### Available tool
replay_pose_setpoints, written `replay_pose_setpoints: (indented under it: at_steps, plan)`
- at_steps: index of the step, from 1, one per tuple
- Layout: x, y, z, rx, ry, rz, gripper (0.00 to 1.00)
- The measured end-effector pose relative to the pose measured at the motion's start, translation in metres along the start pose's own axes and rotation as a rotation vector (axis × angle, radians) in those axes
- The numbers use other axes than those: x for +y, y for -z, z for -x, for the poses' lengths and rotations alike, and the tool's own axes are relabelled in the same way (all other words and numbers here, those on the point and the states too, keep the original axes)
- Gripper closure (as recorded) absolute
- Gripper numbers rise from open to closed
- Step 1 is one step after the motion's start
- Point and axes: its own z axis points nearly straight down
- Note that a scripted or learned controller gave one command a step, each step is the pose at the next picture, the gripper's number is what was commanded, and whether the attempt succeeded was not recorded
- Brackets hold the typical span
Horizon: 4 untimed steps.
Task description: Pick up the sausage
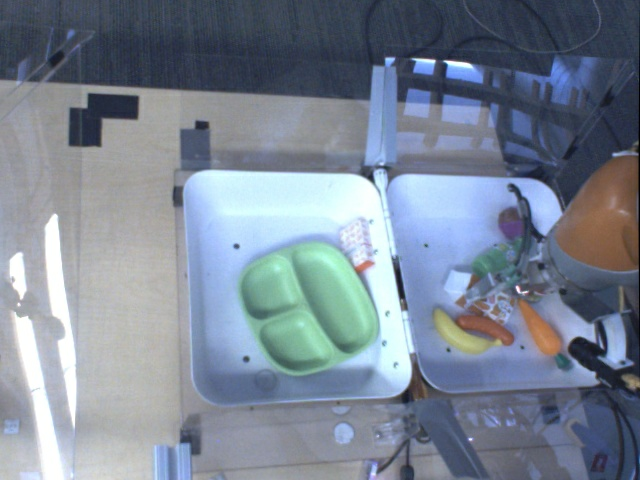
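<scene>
Whether the gripper is open or closed cannot be told as it hovers low over the clutter in the right bin. The sausage lies just beside it, unlifted, between a banana and a carrot. The pick remains undone; a green plate fills the left bin.

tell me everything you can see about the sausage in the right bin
The sausage is a small reddish-brown toy, smooth and plastic-looking, with rounded ends. It lies flat on the floor of the right bin, near the front edge, slanting from upper left to lower right. Its lower side rests against the banana; the carrot lies just to its right, and a small packet sits close above it. The gripper hangs slightly above and to its right, not on it.
</scene>
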Motion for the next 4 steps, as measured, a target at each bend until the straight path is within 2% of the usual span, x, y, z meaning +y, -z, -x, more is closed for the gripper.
replay_pose_setpoints:
  at_steps: [1,2,3,4]
  plan:
    - [-0.012,-0.021,-0.05,0.02,0.005,-0.056,0.0]
    - [-0.008,-0.012,-0.049,0.019,0.007,-0.051,1.0]
    - [0.022,0.074,-0.087,0.032,0.258,-0.064,1.0]
    - [0.022,0.074,-0.087,0.032,0.257,-0.064,0.0]
